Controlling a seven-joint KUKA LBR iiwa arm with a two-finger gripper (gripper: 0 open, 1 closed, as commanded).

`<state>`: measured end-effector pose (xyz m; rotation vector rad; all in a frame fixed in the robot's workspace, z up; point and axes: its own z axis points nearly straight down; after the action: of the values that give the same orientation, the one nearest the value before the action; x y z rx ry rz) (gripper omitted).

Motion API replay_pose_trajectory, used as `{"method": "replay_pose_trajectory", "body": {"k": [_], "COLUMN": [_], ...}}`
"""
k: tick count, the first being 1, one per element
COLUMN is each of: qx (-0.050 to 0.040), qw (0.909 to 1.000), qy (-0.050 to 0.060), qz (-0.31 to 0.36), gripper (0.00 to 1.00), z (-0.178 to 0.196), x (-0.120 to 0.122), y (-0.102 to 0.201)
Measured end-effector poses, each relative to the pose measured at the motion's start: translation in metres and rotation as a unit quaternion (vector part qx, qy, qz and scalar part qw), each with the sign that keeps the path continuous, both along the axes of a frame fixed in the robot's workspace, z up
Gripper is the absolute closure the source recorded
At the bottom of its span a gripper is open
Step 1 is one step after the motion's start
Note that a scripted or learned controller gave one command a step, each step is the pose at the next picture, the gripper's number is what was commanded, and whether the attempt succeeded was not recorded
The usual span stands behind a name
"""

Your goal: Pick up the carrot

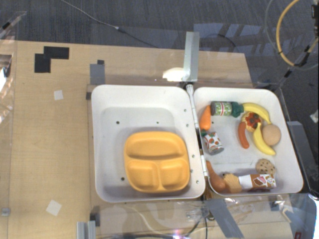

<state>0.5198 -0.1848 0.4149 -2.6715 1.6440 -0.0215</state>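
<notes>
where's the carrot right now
In the camera view the carrot lies in the right bin, near its left wall, just left of the green bottle and above the small can.

carrot (205,118) | orange, short, tapered | lying upright-ish | right bin, upper-left corner by the dividing wall

No legible text on any label or package.
</notes>
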Motion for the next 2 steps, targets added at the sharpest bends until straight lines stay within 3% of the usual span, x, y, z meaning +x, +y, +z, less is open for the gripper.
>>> {"method": "replay_pose_trajectory", "body": {"k": [1,2], "qx": [0.0024,-0.0049], "qw": [0.9870,0.9000], "qy": [0.007,0.001], "qz": [0.160,0.436], "gripper": [1.00,1.00], "z": [-0.119,0.020], "x": [0.001,0.018], "y": [0.028,-0.002]}}
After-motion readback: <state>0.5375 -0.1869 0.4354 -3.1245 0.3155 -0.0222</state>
